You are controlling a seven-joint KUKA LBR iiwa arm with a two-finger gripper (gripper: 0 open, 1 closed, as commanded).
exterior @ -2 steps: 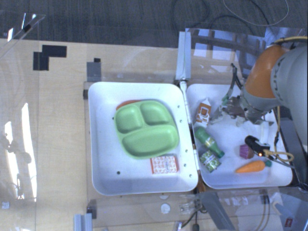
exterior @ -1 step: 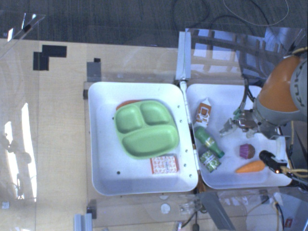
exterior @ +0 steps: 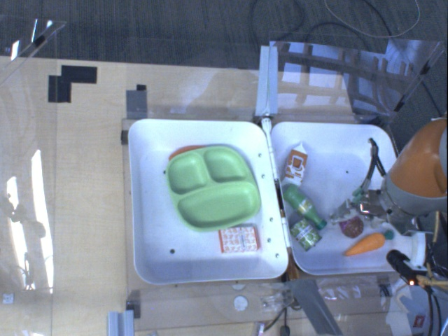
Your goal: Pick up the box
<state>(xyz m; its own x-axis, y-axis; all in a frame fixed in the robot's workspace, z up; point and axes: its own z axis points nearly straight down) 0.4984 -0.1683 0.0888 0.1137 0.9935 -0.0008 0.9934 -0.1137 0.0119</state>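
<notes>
Fingers point(exterior: 364, 206) hanging low over the right side of the right bin point(exterior: 336, 142), under the arm's orange band; too small and glinting to tell whether spread or pressed together.

Starting at the far left: pale wooden counter point(exterior: 77, 208) carrying a black L-shaped mark point(exterior: 70, 81) near its far edge. Next, left bin point(exterior: 150, 208) holding a green divided plate point(exterior: 211, 186), sitting slightly skewed near the middle. Red-and-white printed box point(exterior: 239, 239) lying flat by the bin's near wall, just at the plate's lower right rim, well apart from the arm.

Across the divide, orange-and-white carton point(exterior: 296, 165) lying in the right bin's far left part. Below it, green bottle point(exterior: 302, 205) lying aslant, with a small green can point(exterior: 306, 233) just beside its lower end. Further right, dark red round object point(exterior: 352, 226) sitting right under the metal tips, and a carrot point(exterior: 365, 243) lying near the front wall, just beside that object.
</notes>
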